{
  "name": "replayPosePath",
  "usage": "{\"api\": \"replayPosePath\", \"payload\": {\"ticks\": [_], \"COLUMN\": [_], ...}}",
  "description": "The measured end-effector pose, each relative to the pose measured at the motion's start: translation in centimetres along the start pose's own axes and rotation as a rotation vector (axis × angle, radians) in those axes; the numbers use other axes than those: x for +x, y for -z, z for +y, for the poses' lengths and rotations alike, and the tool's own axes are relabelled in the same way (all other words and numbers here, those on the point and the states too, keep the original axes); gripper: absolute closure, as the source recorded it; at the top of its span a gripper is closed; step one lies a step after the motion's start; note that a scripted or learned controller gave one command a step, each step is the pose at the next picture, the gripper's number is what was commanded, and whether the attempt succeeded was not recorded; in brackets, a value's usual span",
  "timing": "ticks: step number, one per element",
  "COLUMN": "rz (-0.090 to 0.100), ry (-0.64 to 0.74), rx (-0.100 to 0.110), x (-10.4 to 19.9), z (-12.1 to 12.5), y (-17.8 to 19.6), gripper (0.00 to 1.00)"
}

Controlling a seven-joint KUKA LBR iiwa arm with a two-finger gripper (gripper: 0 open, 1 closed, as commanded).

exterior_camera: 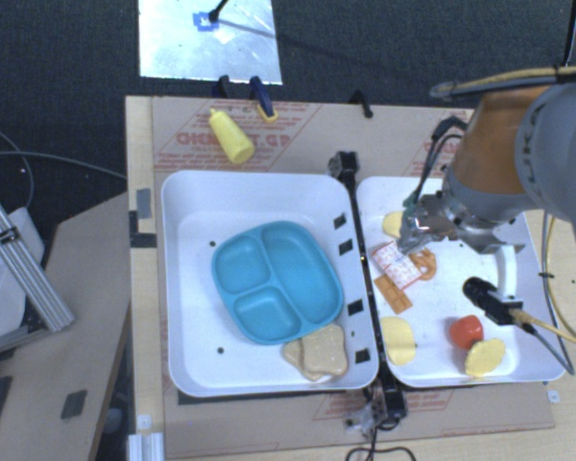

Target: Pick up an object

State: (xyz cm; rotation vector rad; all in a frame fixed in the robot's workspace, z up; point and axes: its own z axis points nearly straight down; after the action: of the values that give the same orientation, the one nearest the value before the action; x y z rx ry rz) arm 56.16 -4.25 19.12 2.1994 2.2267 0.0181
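One hand [420,230] hovers over the red-and-white packet [396,262]; grip state unclear.

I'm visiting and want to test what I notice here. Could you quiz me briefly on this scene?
1. True or false: the blue tray lies in the left bin.
2. The yellow bottle lies: A) in the right bin B) on the cardboard behind the bins C) on the tray.
3. Fill in: the gripper hangs over the ___ bin.

Key: 1 true; 2 B; 3 right.
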Motion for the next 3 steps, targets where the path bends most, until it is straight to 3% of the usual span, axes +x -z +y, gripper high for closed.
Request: {"api": "replayPosePath", "payload": {"ticks": [1, 2, 3], "rz": [0.003, 0.003, 0.003], "ry": [-0.010, 0.000, -0.003], "rx": [0.021, 0.008, 0.021], "x": [2.7, 9.3, 14.0], "z": [-7.8, -1.7, -6.5], "y": [-0.6, 2.6, -0.8], "gripper": [1.00, 1.00, 1.00]}}
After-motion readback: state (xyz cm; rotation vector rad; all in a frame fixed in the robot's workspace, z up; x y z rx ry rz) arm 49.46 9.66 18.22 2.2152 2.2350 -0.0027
